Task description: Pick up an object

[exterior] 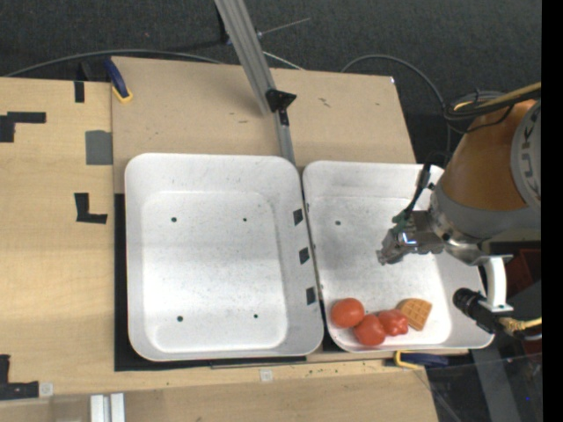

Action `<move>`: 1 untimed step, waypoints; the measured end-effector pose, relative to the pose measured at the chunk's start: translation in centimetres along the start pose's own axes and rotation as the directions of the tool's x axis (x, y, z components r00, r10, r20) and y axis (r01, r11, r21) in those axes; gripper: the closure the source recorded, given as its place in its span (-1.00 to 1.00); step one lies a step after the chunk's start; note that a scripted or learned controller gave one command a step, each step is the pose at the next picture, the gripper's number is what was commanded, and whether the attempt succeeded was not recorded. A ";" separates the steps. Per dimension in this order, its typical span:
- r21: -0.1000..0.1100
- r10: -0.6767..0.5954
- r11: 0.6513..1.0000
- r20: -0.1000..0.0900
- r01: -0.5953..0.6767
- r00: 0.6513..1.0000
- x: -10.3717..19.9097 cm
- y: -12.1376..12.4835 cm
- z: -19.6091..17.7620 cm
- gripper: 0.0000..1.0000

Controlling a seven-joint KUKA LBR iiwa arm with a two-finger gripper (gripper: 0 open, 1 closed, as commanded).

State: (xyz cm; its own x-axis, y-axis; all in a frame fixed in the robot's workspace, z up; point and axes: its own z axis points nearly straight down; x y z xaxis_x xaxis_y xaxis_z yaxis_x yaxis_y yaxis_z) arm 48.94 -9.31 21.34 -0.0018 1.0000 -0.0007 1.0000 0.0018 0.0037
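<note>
part of a brand name, seemingly "ku", is seen on the arm [528, 161]; no other text can be read.

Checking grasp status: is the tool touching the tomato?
Apart. The camera view shows bare white bin floor between the tool and the tomato lying near the bin's front edge.

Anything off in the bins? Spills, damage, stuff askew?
Nothing stands out. Two red round tomato-like pieces, a small red piece and a tan waffle-like piece cluster at the right white bin's near edge.
</note>
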 end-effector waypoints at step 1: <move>0.004 -0.005 1.000 -0.003 0.005 1.000 5.3 -0.2 -1.3 1.00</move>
